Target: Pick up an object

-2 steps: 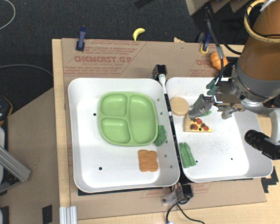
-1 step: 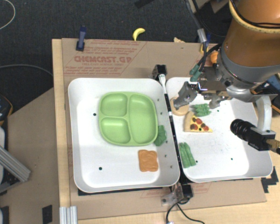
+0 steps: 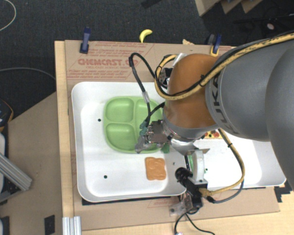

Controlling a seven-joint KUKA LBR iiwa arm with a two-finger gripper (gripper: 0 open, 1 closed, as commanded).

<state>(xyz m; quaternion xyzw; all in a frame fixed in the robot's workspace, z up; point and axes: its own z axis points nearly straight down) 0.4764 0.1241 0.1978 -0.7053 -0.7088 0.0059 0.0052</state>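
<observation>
A green divided plate (image 3: 123, 123) lies in the left white bin (image 3: 88, 146), toward its upper middle. An orange waffle-shaped piece (image 3: 156, 169) rests on the bin floor near the front right corner. My gripper (image 3: 148, 142) hangs at the plate's lower right edge, just above the orange piece. The big grey arm with its orange band (image 3: 191, 97) covers the space between the two bins and hides most of the gripper body.
The right bin (image 3: 264, 175) is mostly hidden under the arm. Cables loop around the wrist and trail down to the front edge. Blue clamps (image 3: 85, 39) and a small yellow banana-shaped object (image 3: 145, 34) sit at the board's far edge.
</observation>
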